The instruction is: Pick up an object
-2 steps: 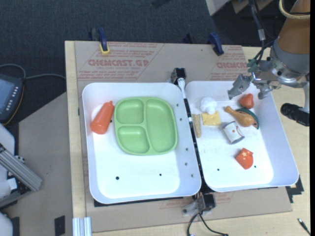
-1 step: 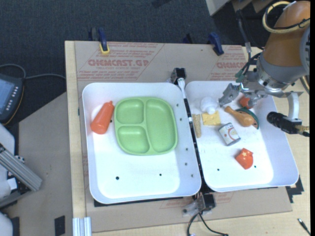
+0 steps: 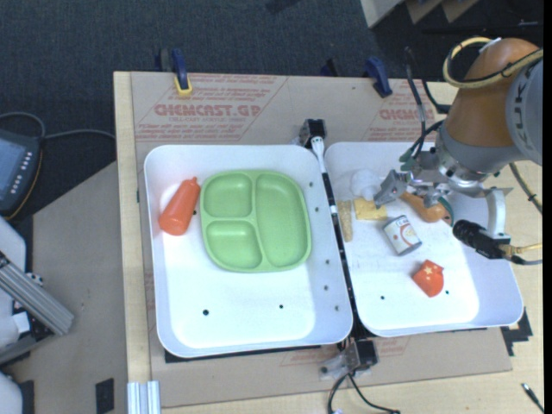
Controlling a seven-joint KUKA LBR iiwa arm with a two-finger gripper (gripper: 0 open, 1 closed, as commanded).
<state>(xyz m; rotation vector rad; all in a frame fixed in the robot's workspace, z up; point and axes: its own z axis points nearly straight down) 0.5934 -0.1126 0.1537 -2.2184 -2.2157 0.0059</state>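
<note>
Under both bins lies a brown board (image 3: 259,102) with red print, clamped on the table above a dark carpet (image 3: 129,15). Left bin (image 3: 172,317) holds a green divided plate (image 3: 256,220) and, just beside it on the left, an orange bottle (image 3: 179,206). Right bin (image 3: 483,304) holds a yellow piece (image 3: 369,210), a small grey can (image 3: 402,234), a red object (image 3: 429,277) and an orange object (image 3: 429,206). The tool (image 3: 405,184) hangs low over the far part of the right bin, near the yellow piece; I cannot tell if it is released or clenched.
</note>
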